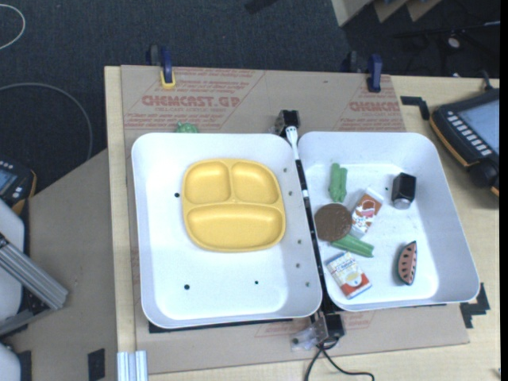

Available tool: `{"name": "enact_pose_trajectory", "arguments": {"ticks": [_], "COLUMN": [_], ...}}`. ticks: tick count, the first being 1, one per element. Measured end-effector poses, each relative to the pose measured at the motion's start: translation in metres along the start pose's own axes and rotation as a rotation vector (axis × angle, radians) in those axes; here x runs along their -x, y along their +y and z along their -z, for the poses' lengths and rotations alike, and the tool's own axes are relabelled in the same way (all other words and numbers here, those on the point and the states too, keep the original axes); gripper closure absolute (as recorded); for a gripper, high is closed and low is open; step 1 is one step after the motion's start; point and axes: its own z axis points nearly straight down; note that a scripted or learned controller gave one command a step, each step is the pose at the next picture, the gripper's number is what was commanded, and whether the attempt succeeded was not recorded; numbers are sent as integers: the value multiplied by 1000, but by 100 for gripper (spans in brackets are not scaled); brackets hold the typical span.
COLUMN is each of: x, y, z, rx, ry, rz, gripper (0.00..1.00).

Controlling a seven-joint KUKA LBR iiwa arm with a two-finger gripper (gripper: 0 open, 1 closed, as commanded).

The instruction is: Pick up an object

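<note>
The right bin (444,213) holds several small items. A green pea pod (339,182) lies near its back left, and a second green pod (352,246) lies lower down. A brown round cookie (332,221) sits by the bin's left wall. Beside it is a small red and white packet (365,211). Another red and white packet (348,275) lies near the front. A black block (403,190) rests at the back right, and a watermelon slice (406,263) at the front right.
The left bin (159,268) carries a yellow three-compartment plate (233,205). A small green thing (186,128) lies on the cardboard behind that bin. Blue clamps (165,63) hold the board's back edge. A tablet (475,129) sits at the far right.
</note>
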Motion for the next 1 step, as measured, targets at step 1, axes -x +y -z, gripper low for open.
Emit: {"name": "enact_pose_trajectory", "arguments": {"ticks": [1], "x": [0], "y": [25], "z": [-14], "rx": [0], "ry": [0], "rz": [1], "gripper": [100]}}
